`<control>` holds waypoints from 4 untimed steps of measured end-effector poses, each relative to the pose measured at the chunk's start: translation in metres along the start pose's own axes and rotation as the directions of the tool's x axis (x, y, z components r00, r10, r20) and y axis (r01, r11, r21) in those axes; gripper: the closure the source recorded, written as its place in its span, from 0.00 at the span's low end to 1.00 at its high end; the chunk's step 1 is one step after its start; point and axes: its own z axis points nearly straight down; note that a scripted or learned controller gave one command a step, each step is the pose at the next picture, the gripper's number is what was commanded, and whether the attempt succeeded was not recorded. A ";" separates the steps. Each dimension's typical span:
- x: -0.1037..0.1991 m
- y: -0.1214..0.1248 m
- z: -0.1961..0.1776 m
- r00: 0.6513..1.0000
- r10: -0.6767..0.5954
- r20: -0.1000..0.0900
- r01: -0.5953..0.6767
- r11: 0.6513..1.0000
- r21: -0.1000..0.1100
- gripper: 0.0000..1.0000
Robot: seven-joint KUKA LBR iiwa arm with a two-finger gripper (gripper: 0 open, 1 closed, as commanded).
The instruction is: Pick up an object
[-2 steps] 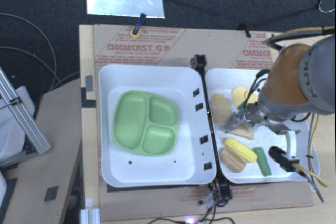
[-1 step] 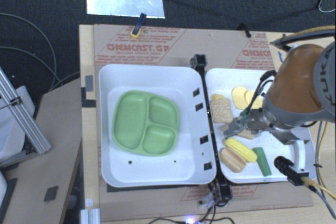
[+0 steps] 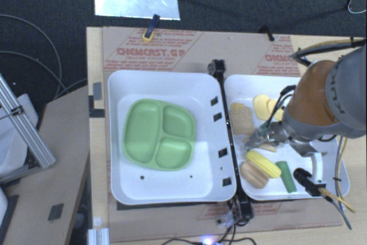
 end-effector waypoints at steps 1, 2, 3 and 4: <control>0.059 -0.039 -0.105 1.000 -0.013 -0.008 0.013 1.000 0.001 0.00; 0.056 -0.039 -0.100 1.000 -0.006 -0.006 0.006 1.000 0.004 0.00; 0.009 -0.041 -0.025 1.000 0.000 -0.005 0.000 1.000 0.012 0.00; 0.012 -0.039 -0.039 1.000 -0.005 -0.006 0.005 1.000 0.004 1.00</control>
